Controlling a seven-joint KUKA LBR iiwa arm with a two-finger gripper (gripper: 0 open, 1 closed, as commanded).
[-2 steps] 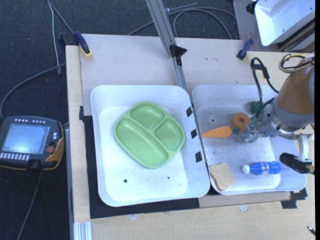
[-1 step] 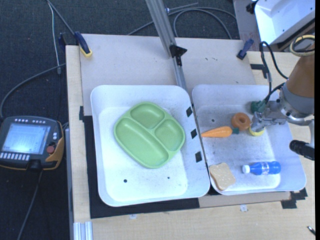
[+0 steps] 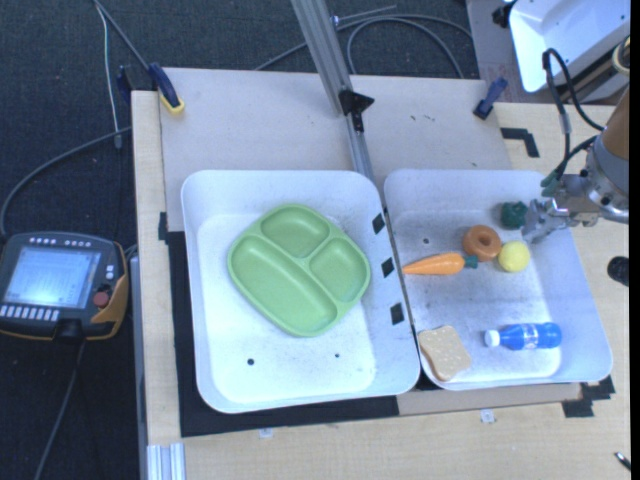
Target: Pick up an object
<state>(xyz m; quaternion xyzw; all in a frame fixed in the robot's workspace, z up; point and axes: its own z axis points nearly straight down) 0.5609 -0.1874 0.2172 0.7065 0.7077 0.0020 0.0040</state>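
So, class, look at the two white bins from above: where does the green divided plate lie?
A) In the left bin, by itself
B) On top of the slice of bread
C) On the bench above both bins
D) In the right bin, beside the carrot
A: the green divided plate lies alone in the left bin, while the carrot and the slice of bread lie in the right bin.

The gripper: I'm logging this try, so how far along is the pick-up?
Done: the gripper has reached the right bin's far edge, between the green toy and the lemon. In hand: nothing visible between its fingers. Left: the whole grasp and lift; the doughnut, carrot, bottle and bread lie untouched.
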